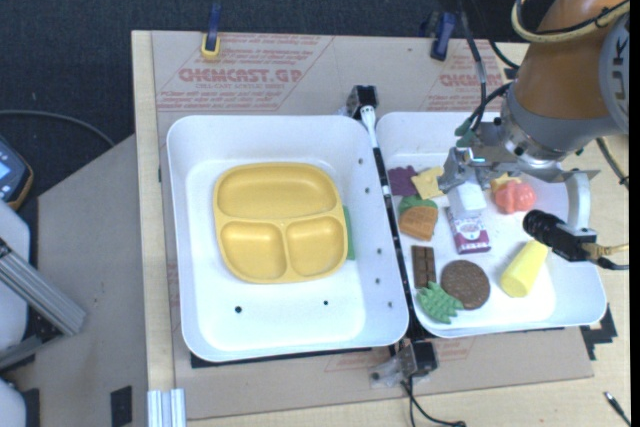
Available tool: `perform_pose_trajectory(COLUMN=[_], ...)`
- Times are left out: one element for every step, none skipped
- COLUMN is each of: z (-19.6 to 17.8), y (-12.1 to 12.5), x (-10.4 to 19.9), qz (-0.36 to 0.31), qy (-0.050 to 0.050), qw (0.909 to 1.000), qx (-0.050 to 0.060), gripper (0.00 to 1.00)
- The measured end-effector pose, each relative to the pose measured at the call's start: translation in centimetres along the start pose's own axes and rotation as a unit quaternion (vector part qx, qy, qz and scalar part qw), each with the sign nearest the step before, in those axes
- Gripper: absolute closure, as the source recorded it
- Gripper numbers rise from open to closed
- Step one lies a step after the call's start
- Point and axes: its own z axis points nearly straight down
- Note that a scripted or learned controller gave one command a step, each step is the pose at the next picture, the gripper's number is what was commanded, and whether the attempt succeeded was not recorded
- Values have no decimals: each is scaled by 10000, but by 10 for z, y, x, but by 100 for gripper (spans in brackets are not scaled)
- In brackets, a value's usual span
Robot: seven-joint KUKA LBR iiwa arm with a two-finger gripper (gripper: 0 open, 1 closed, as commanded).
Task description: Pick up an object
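The right bin (585,300) holds several toy foods. Among them are a white and pink carton (469,225), a red-pink fruit (514,196) and a yellow cylinder (524,269). A round brown patty (466,283), a green leafy piece (436,301) and a brown chocolate bar (424,265) lie near the front. A burger-like piece (419,218), a yellow cheese wedge (428,183) and a purple piece (402,180) sit by the left wall. My gripper (468,173) hangs low over the top end of the carton, between the cheese and the red-pink fruit. Nothing visibly lifts off the bin floor.
The left bin (200,315) carries a yellow three-part plate (280,220) with a green strip (348,231) at its right edge. The arm's orange band (575,25) and cables loom over the right bin's back right. Clamps (211,43) stand on the cardboard's far edge.
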Motion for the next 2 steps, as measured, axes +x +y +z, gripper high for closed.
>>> perform_pose_trajectory(z=[2, 8], y=[-13, -13], x=[-14, 1], qz=[6, -8], qy=[6, 10], qw=[10000, 10000], qx=[24, 25], gripper=[100, 100])
